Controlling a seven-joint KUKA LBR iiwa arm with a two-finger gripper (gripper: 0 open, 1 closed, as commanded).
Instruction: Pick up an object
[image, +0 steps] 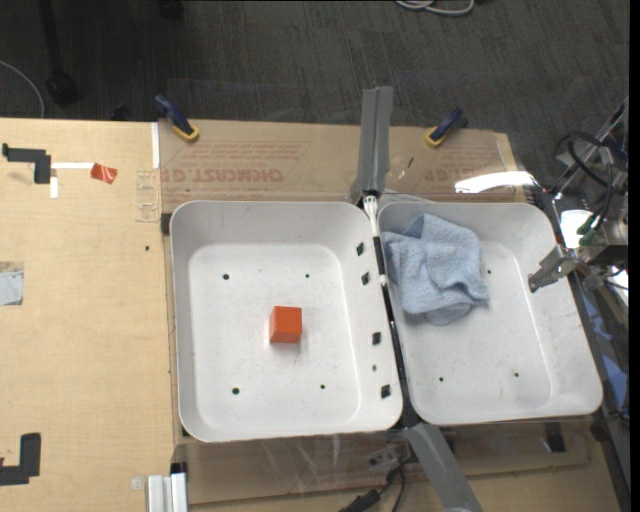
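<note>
the gripper (552, 270) sits at the right side of the camera view, over the right rim of the right white bin (520, 395), its metal tip pointing left into the bin; whether it is wide or narrow cannot be told from this angle, and nothing is seen held in it. to the gripper's left, well apart from it, a crumpled light blue cloth (435, 268) lies in the upper left part of that same bin, its left edge against the wall beside the divider. farther left of the gripper, across the divider, a small orange-red cube (286, 325) rests flat near the middle of the left white bin (200, 400), alone on the bin floor and clear of every wall. the two bins stand side by side, touching along their inner rims, on a sheet of brown cardboard (260, 165) that lies behind them on the bench, pinned at its far edge by two clamps with blue and yellow handles (176, 118). far to the gripper's left a pale wooden board (80, 330) covers the bench, with a small red tag (103, 173) near its upper edge.
</note>
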